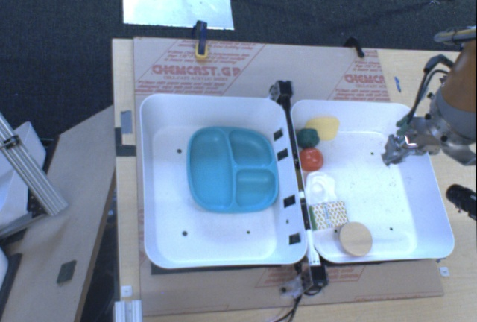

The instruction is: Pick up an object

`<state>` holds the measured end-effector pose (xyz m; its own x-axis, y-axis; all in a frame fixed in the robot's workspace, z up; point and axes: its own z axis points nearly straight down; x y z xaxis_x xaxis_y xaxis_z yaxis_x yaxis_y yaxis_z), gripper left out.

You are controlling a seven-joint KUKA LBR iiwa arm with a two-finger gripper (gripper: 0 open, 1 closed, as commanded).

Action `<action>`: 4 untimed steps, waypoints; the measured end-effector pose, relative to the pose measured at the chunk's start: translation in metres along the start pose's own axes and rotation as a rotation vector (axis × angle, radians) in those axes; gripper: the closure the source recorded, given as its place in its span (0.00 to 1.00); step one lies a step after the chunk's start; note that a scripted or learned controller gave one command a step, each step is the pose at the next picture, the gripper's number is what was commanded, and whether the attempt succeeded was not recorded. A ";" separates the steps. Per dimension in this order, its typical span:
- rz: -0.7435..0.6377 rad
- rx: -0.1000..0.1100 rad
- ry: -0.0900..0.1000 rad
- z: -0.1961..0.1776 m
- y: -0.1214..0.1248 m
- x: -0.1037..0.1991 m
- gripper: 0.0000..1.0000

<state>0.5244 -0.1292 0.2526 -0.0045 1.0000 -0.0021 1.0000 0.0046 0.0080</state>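
Left bin (160, 186): sits on the left half of the table (127, 82), on a clear sheet with red print. A blue divided plate (231, 168) lies flat near its middle, three compartments, nothing in them.

Divider: the two bins meet along a centre seam held by black clips (283, 155).

Right bin (417, 231): all loose things crowd its left wall, against the seam. From the far edge toward the near edge: a yellow piece (323, 126) at the far-left corner, a dark green ball (308, 137) touching its left side, a red ball (311, 159) just below the green one, a white cup-like thing (320, 185), a patterned packet (329, 214) touching it, and a tan wooden disc (355, 238) by the near edge.

Gripper (393, 153): over the right part of the right bin, near its far-right edge, well apart from every item. Arm comes in from the right. Fingers point down and leftward; how far open cannot be told, and nothing is seen between them.
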 end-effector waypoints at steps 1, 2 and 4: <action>-0.003 0.005 0.002 0.011 -0.001 0.053 1.00; -0.002 0.006 0.002 0.016 0.004 0.095 1.00; -0.003 0.006 0.003 0.008 0.013 0.190 1.00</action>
